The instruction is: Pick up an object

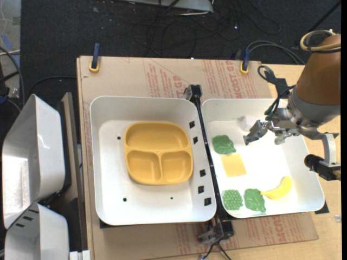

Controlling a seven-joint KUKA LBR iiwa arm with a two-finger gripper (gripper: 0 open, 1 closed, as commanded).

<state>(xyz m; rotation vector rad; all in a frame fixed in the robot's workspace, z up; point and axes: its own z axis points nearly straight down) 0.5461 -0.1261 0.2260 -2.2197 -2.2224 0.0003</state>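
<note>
The gripper hangs over the upper part of the right bin, its dark fingers pointing toward the bin's left side; they appear spread apart with nothing between them, one tip lower at the left and one at the right; the grey wrist and orange band of the arm rise behind it at the right. Closest to the fingertips, just down and left of them, lies a green leafy piece; a flat yellow square sits just beyond that, a little farther below the gripper. Farther down still, near the bin's front wall, a yellow banana lies almost straight below the gripper, with a second green leafy piece beside it and a round green bumpy piece next to that. Farthest from the gripper, well off to its left, the left bin holds a yellow divided tray.
</note>
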